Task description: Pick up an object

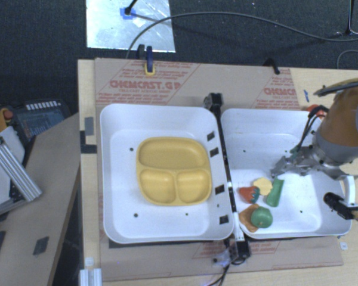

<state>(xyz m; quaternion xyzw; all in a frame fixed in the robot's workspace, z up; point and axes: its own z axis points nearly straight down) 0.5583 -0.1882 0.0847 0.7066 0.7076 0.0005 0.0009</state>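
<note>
I read "CHEMCAST" on the cardboard (144, 83) behind the yellow tray (172, 170). Gripper (284, 167) right of the tray; I couldn't tell jaw state.

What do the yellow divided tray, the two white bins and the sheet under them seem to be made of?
The yellow tray looks like moulded plastic, matte: rounded rims, three smooth compartments. The left white bin and right white bin look like thin formed plastic, slightly glossy, with soft rounded corners. The sheet beneath looks like brown cardboard or protective paper with red printed lettering; which one is unclear.
</note>
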